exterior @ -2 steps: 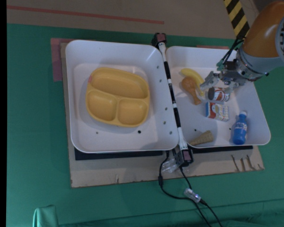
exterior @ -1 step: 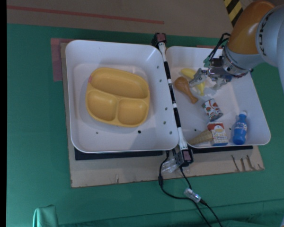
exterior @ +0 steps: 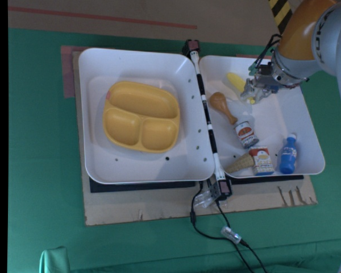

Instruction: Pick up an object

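Camera view: a gripper (exterior: 253, 94) is poised low in the right bin (exterior: 307, 131), just beside a yellow corn cob (exterior: 235, 82).

Its fingers are seen parted, with nothing held between them. The cob lies left of the gripper; a toy drumstick (exterior: 223, 106) lies below-left. A clean grasp would probably be got by centring the fingers over the cob before closing.

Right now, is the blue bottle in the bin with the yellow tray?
No, the blue bottle lies in the right bin; the yellow tray is in the left.
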`<act>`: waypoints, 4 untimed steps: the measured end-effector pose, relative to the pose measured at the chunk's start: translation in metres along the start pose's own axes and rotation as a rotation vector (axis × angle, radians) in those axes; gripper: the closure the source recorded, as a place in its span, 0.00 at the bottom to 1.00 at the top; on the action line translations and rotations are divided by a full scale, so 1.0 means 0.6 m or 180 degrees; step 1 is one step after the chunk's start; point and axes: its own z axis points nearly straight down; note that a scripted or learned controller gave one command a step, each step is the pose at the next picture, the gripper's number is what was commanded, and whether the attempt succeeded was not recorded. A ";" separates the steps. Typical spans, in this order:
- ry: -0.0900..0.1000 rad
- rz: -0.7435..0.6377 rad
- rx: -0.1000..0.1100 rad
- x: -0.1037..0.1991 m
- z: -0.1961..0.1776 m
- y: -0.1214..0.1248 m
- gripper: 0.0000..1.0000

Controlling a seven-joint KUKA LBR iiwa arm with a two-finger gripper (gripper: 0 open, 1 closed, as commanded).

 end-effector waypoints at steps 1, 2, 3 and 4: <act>0.0039 -0.0023 0.0071 0.071 -0.251 0.027 1.00; 0.0048 -0.0023 0.0089 0.098 -0.283 -0.066 1.00; 0.0052 -0.0024 0.0098 0.163 -0.313 -0.207 1.00; 0.0040 -0.0011 0.0093 0.109 -0.248 -0.128 1.00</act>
